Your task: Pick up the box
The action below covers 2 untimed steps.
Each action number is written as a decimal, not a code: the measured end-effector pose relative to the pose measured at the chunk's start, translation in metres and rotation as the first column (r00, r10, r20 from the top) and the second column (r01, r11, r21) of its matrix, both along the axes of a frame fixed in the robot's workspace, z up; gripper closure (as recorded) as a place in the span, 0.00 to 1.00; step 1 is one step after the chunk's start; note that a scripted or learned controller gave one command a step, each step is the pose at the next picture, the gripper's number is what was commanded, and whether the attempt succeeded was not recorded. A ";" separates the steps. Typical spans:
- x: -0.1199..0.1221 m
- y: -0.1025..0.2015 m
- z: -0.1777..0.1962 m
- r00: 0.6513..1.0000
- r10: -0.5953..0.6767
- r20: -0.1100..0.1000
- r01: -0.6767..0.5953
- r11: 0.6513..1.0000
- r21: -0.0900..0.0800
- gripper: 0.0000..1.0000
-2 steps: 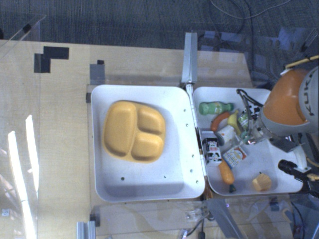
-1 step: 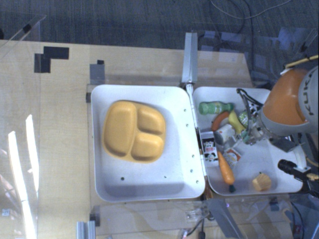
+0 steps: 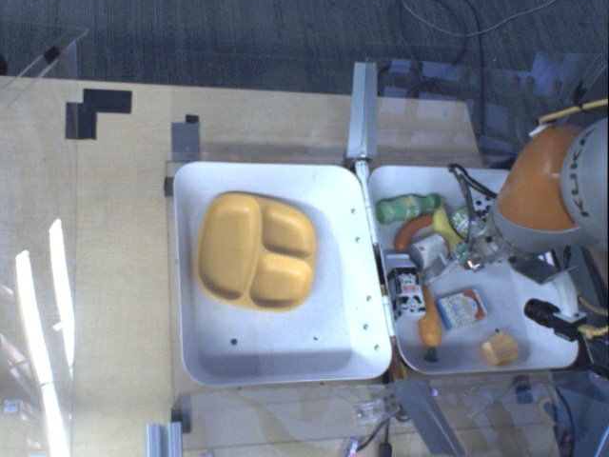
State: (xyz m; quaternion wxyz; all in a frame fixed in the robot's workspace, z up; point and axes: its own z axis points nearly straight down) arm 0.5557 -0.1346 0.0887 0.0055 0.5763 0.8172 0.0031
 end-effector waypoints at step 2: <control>0.002 0.001 0.013 1.000 0.001 0.006 -0.001 1.000 0.001 0.00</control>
